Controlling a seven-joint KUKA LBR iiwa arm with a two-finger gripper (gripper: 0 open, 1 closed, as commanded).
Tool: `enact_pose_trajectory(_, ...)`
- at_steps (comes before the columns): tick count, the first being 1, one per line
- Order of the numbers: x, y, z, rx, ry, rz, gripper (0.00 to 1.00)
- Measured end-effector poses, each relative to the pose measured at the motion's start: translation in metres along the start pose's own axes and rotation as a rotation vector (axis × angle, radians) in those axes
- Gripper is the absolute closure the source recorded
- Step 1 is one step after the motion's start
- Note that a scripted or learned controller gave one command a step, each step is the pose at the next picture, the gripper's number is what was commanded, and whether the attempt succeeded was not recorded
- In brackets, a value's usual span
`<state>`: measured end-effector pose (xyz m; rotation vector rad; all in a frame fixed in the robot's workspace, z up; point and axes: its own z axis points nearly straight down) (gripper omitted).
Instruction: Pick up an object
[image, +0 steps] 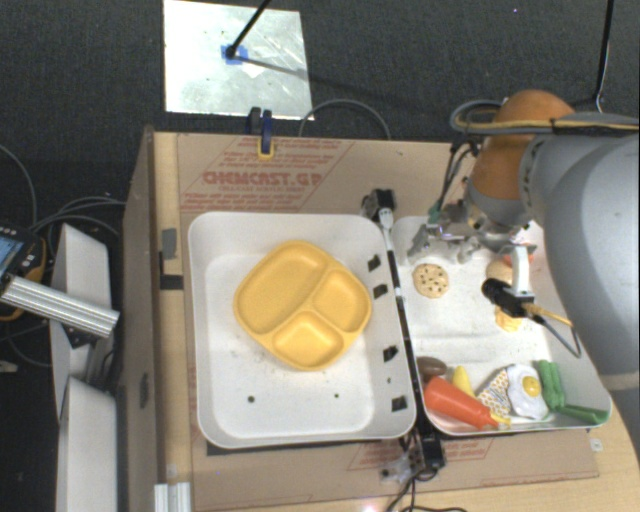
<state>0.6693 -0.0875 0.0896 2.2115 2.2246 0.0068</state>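
Arm poised over the right bin (470, 330)

Pincer (455, 238) hangs just above-right of the cookie (431, 279), likely lining up; its opening I cannot tell.

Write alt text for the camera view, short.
A grey arm reaches from the right over the right bin, which holds a cookie, carrot, fried egg and other toy food. The left bin holds a yellow divided plate.

Plate (303, 303) in left bin (215, 330) (cookie (430, 280) right).
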Motion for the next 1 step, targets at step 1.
enact_pose_trajectory(1, 0.0035, -0.0386, 0.0052, 0.008, 0.001, 0.006, 0.00)
